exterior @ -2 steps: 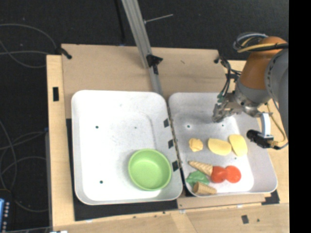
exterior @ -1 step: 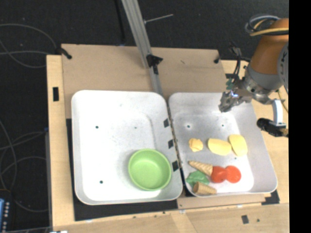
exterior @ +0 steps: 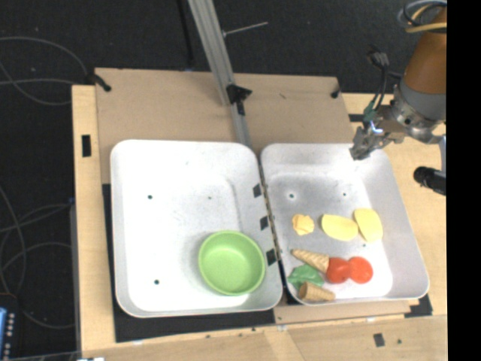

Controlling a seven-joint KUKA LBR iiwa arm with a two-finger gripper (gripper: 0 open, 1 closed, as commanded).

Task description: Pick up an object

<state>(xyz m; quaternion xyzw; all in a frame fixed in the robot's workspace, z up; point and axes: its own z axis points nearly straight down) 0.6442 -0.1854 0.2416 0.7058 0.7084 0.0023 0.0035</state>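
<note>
The gripper (exterior: 362, 147) hangs over the far right corner of the right bin (exterior: 319, 173), near its back rim, at the end of the grey arm (exterior: 421, 89) with its orange band that reaches in from the right. Whether it is clenched or released cannot be told from this view; nothing can be seen in its grasp. The objects to pick lie well apart from it, gathered in the near half of the same bin. Closest to it is a yellow oval piece (exterior: 368, 224) by the right wall, with a second yellow piece (exterior: 339, 227) just beside it and a smaller pale yellow piece (exterior: 303, 224) further left. Nearer the front rim lie two red tomatoes (exterior: 350, 270), touching each other, with a tan cone (exterior: 310, 259) to their left, a green leaf-like piece (exterior: 302, 274) below it, and another tan cone (exterior: 316, 292) at the front edge. In the left bin (exterior: 173, 186), a green bowl (exterior: 231, 262) sits upright near the front right corner. Both bins rest on a brown board (exterior: 161, 104).
</note>
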